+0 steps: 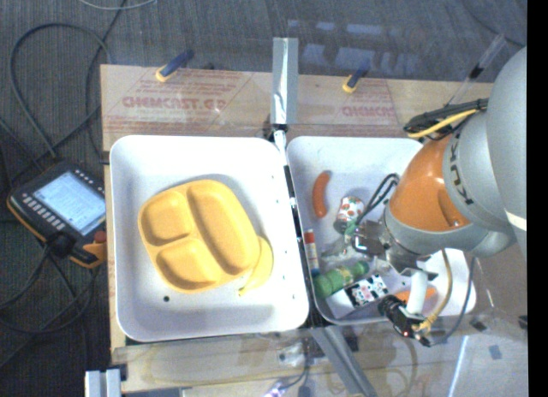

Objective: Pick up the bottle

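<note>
The camera view is giving us the whole surface (171, 100) from above, a brown board with faded red lettering that we are reading as "CHEMCAST" twice along its far edge. The hand (374, 250) is hanging low in the right bin (377, 151), below the orange band (425, 183) of the grey arm (505, 156), which is carrying part of the black "KUKA" lettering. Cables and the wrist housing are covering the fingers, so we cannot tell whether they are spread or pressed together.

The bottle (341, 278) is lying on its side just below the hand and slightly to its left, against the bin's near left wall; it is showing a glossy green, rounded body. Just beside it on the right, a small black card (369, 290) with white and red markings is lying flat, its print too small for us to read. Up and left of the hand, a smooth orange sausage-shaped piece (320, 193) is resting on the bin floor, and a small white cup (349, 210) with red and green spots is sitting close to the hand's upper left. Far to the left, the other white bin (128, 164) is holding a yellow, matte, three-compartment tray (199, 234).
</note>
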You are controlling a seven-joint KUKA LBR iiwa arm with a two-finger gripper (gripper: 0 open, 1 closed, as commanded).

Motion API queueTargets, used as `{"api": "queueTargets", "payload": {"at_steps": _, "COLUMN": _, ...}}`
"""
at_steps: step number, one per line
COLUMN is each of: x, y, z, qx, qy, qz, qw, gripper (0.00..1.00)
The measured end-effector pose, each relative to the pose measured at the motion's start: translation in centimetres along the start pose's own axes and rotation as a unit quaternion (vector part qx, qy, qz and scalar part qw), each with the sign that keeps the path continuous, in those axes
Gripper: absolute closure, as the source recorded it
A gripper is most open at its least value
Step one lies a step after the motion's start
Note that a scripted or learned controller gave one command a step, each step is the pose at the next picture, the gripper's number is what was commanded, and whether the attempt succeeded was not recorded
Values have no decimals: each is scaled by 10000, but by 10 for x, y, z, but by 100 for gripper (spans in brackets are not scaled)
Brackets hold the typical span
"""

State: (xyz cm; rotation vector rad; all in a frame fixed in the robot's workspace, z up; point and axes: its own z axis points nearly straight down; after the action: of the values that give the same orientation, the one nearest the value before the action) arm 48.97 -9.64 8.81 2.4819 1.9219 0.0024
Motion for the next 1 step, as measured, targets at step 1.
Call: {"api": "queueTargets", "payload": {"at_steps": 1, "x": 1, "y": 2, "z": -7, "qx": -1, "qy": 10, "qz": -11, "qw": 10000, "gripper": 100}}
